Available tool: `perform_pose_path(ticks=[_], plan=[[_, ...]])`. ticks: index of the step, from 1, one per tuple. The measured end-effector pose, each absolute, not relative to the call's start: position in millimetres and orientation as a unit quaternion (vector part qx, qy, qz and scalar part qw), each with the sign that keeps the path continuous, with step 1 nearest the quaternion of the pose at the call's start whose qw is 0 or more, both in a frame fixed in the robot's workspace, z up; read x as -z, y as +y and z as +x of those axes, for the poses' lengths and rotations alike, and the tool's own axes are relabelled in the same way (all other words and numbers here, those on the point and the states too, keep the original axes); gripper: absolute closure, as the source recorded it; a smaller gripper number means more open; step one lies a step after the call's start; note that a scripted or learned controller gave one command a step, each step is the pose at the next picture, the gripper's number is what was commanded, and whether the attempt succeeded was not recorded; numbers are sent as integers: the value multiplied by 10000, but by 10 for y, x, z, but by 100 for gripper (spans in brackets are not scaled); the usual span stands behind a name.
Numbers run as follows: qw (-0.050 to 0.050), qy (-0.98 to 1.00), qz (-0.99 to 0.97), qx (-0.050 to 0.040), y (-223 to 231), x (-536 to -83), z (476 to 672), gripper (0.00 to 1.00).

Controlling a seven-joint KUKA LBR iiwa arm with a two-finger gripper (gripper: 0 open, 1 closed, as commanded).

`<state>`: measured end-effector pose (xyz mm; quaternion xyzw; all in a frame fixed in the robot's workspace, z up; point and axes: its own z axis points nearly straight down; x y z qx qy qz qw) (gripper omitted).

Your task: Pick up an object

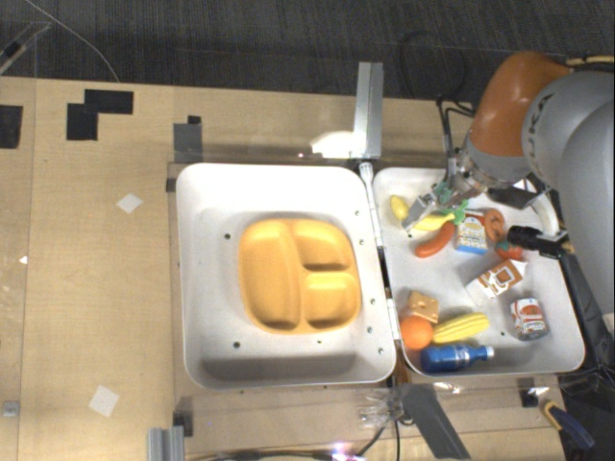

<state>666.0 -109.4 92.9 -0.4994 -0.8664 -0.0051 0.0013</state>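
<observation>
Note that the gripper (421, 209) is low at the 12 o'clock end of the right bin (567, 353), finger state indeterminate, among a banana (398, 206), sausage (434, 241) and carton (470, 234) packed closely enough that closing may pinch two items or push them aside.

The desk (86, 286) is pale tan wood with black square markings at its upper left, and both bins, left bin (207, 257) and right bin (567, 344), are white; the left one carries a yellow-orange divided tray (293, 275). The right bin contains a blue bottle (456, 356), an orange fruit (415, 332), a yellow corn cob (461, 327), a red-orange sausage (434, 242), a brown-and-white carton (497, 279) and a red-and-white can (528, 317). The arm (567, 123) is grey with an orange band (504, 104)
</observation>
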Motion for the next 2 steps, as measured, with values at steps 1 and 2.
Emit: perform_pose_path(ticks=[1,2], plan=[[-99,-8675,-4973,55,-1123,-1047,6697,100],[-40,-7516,-6595,38,-486,-1892,6714,100]])
